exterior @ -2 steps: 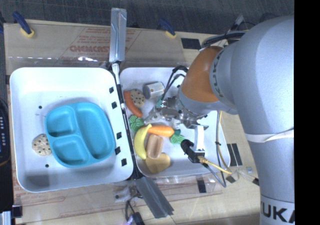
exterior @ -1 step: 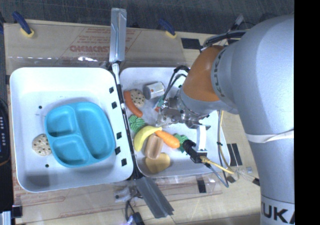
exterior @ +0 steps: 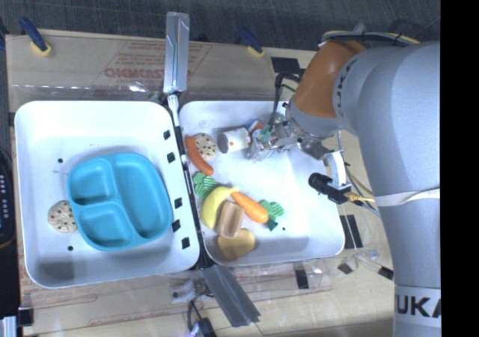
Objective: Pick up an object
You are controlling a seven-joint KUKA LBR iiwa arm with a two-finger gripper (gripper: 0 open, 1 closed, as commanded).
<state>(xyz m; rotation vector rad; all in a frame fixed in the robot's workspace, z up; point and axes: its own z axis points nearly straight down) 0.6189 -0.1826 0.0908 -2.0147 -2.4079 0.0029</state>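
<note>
Big grey arm hogs the right side, smooth rounded metal with a glossy orange band above the wrist, bending down into the right bin. Its gripper is a cluttered bit of shiny metal sitting low near the back of that bin, just beside a small white cylinder lying on its side. Honestly can't tell if the claw is apart or together from this angle, and nothing is visibly clamped in it.

Rest of the right bin is plastic play food piled along the left wall: a sausage, a round speckled cookie, a smooth yellow banana, a tapered orange carrot with green leaves, and a tan bread piece.

Left bin has a matte blue divided plate with three compartments, plus another cookie just beside its left edge.
</note>
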